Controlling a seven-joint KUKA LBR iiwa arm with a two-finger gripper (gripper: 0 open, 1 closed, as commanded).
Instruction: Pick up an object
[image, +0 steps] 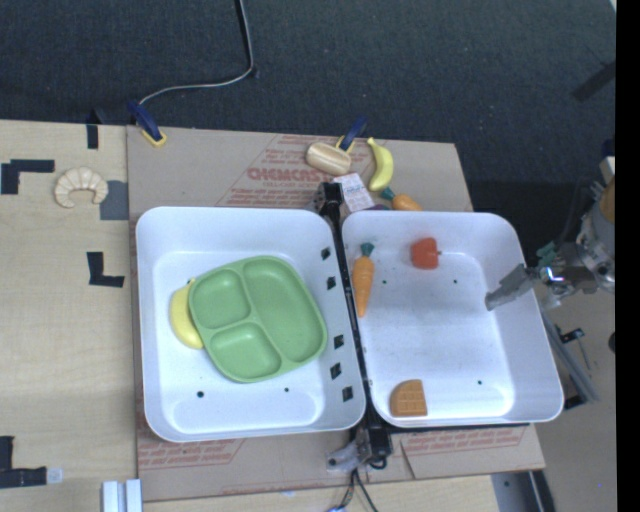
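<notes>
Nearest the camera, a small orange waffle-like piece (408, 398) lay on the floor of the right bin (520, 330), close to that bin's near wall. Farther back in the same bin, an orange carrot with a green top (362, 280) rested lengthwise against the wall shared with the left bin (160, 330). A red toy with a rounded shape (425, 253) sat toward the right bin's far wall, well apart from the carrot and from the waffle-like piece.

Over the right bin's right-hand rim, the gripper (508, 287) reached in at the end of the arm, a grey finger slanting down toward the bin floor. Nothing showed between its fingers, and whether they stood apart or together could not be told at this angle. It hung apart from all three toys in the right bin, with the red toy the closest of them.

Beside the right bin, the left bin held a green divided plate (256, 318) with three compartments, tilted across the floor. A yellow piece (184, 318) peeked out from under the plate's edge on the side away from the right bin.

Behind the right bin's far-left corner, on the cardboard sheet (200, 170), lay a tan bread roll (327, 157), a yellow banana (380, 164) and a small white packet (355, 190). Far from the right bin, beyond the left bin, a croissant (81, 186) lay on the wooden bench top (50, 380).
</notes>
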